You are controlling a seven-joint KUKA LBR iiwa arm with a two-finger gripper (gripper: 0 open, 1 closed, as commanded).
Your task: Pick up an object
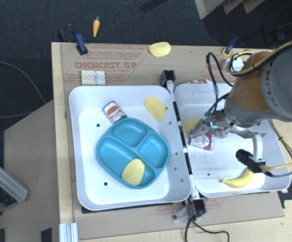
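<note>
Camera view has the counter [111,59] carrying the two white bins, and the grey arm [282,84] comes in from the right with its orange band sitting over the right bin [267,183]. The left bin [85,135] holds a blue divided plate [131,150] with a yellow piece [133,172] in one compartment, plus a second yellow piece [155,108] and a small can [114,112] lying loose on the bin floor beside the plate. Over in the right bin there's a banana [238,179] near the front edge, well apart from the action. The end effector [206,130] is down at the left side of that bin, right on top of a small red-and-white packet [202,142], which looks like the thing it's going for. Can't tell whether the end effector is spread or pinched; it's too small and cluttered there. So it reads as the grasp step, not the lift. Next move probably calls for closing squarely on the packet and lifting straight up; it's flat and floppy-looking, so it could easily slip out.
</note>
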